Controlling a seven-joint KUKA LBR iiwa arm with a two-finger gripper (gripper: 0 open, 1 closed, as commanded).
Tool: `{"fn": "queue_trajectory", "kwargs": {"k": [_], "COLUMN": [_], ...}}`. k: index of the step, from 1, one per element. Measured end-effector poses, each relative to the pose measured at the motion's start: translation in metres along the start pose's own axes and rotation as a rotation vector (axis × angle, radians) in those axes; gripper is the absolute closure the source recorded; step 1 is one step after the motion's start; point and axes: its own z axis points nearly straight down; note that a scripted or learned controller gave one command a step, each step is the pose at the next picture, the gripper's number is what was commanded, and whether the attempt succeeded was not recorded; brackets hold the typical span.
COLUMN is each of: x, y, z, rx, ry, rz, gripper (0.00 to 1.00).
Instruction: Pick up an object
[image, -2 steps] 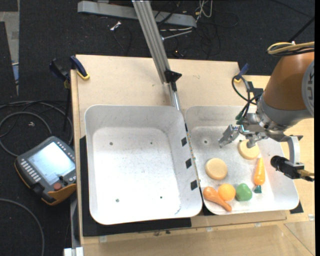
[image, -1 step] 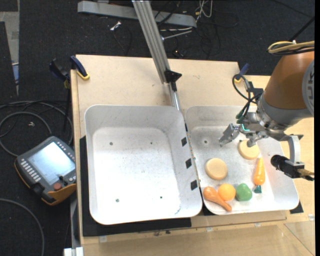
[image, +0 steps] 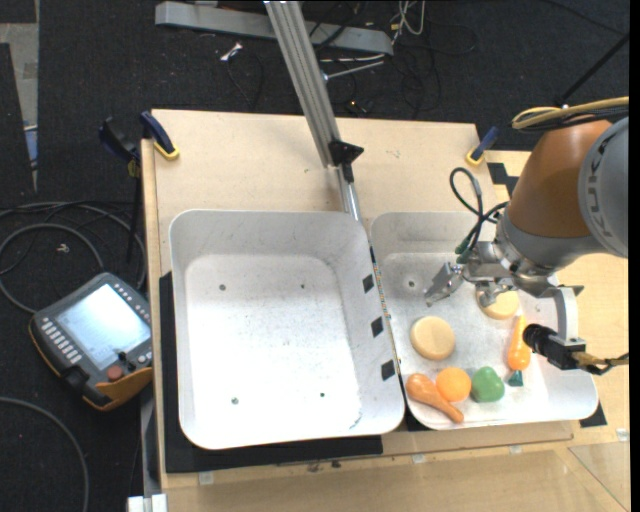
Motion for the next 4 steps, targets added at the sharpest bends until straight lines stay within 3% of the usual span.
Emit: {"fn": "queue_trajectory", "kwargs": {"k": [1, 2, 3, 4], "x": [-0.005, -0.004, -0.004, -0.001], "y": [-0.008, -0.008, -0.007, -0.015], "z": [0.060, 0.080, 0.069, 0.021], "rx": [0.003, -0.003, -0.006, -0.009], "ry": [0.000, 0.000, 0.000, -0.001], "rz": [0.002, 0.001, 0.001, -0.002], "gripper": [0.00, 0.00, 1.00, 1.00]}}
